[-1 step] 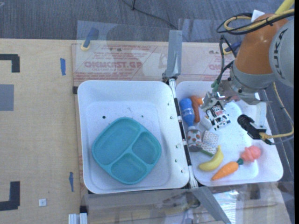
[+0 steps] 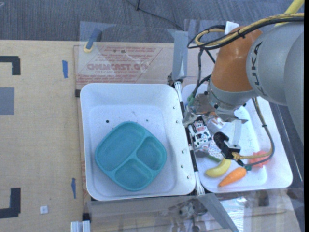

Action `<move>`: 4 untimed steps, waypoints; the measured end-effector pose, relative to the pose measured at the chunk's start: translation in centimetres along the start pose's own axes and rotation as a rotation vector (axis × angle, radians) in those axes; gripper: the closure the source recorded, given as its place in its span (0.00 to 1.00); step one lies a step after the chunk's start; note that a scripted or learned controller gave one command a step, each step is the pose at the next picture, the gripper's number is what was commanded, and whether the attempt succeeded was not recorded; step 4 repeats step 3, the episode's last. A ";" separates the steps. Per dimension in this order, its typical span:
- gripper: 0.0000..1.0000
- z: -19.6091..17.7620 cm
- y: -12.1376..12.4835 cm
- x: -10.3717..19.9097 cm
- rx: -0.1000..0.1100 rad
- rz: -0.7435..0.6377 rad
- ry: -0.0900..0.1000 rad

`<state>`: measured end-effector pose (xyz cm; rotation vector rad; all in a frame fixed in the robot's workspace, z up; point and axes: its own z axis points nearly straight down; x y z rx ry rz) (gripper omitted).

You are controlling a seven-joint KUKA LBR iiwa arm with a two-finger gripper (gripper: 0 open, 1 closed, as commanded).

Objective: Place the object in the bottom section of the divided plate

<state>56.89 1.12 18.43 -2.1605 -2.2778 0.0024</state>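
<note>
Barely started here: the divided plate (image 2: 131, 155) sits bare in the left bin (image 2: 96, 100), and the banana (image 2: 218, 168) and carrot (image 2: 232, 176) are lying in the right bin (image 2: 280, 178). My tool (image 2: 208, 132) hangs just above them, probably empty. My own wrist hides it, so I can't tell its opening.

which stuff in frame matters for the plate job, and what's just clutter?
Job:
- divided plate, teal, in the left bin
- claw, over the right bin
- toy banana and toy carrot, candidate objects; which one is meant is unclear

Lying about:
- yellow clip on the clear sheet
- blue tape strips on the bench
</note>
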 end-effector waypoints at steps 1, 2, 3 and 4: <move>1.00 0.2 0.0 9.3 -0.002 0.006 0.000; 1.00 -3.2 3.3 18.8 -0.004 -0.140 -0.001; 0.00 -3.2 3.2 18.8 -0.004 -0.140 -0.001; 0.00 -3.2 3.2 18.8 -0.004 -0.140 -0.001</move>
